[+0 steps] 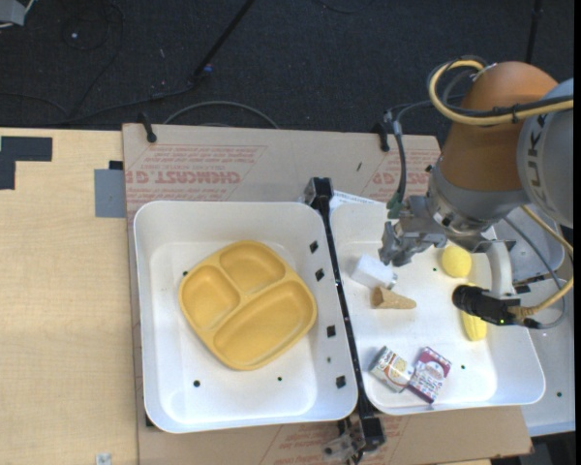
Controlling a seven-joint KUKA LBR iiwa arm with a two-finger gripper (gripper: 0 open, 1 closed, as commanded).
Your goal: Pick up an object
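**Jaws over the right bin, state not readable**

Jaws: cannot tell if wide or narrow, the dark gripper is seen from above and its tips blend together at center-right of the frame. Nothing is visibly held between them.

Directly below the gripper lies a small white block, and just beside it, lower right, a tan wedge. Both are in the upper-left part of the right bin. A round yellow object sits to the right of the gripper, near it. A yellow banana-like piece is further right, partly covered by a black cable part. At the bottom of this bin are two small packets close together: a white-brown one and a dark red one.

Left bin, center of frame, holds a yellow divided tray w/ three compartments, lying flat.

Arm w/ orange band fills the upper right. Cardboard lies under the bins; wooden bench top at left.
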